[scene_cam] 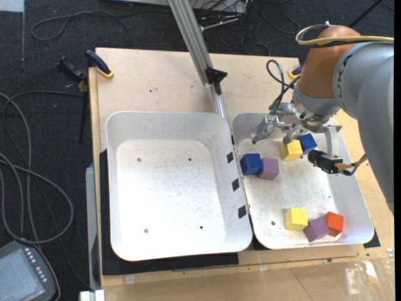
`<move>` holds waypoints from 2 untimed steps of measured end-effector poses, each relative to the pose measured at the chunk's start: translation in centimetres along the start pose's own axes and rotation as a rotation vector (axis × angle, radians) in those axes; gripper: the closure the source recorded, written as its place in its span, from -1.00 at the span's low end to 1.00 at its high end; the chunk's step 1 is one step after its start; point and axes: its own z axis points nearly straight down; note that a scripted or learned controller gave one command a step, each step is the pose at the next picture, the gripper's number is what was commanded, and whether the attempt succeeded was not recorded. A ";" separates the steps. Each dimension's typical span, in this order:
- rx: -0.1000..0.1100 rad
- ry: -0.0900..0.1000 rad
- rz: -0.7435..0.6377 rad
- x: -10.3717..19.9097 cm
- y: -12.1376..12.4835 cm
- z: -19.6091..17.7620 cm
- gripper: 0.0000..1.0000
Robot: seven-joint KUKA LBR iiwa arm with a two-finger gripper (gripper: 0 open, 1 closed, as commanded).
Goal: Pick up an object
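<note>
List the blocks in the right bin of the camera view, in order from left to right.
Blue block → purple block → yellow block → yellow block → blue block → purple block → orange block. The two yellow blocks lie nearly level, so their order is close.

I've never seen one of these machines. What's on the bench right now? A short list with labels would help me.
arm: grey with an orange band, reaching in from the right
gripper: low over the far end of the right bin
under gripper: yellow block touching a blue block
middle of right bin: blue cube beside a purple cube
near end of right bin: yellow cube, purple block, orange block
left bin: white, speckled floor
held: nothing seen between the fingers
</note>
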 end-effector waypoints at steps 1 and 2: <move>-0.016 -0.002 0.000 0.0 0.4 1.0 -1.00; -0.009 -0.001 0.001 0.0 0.2 0.5 1.00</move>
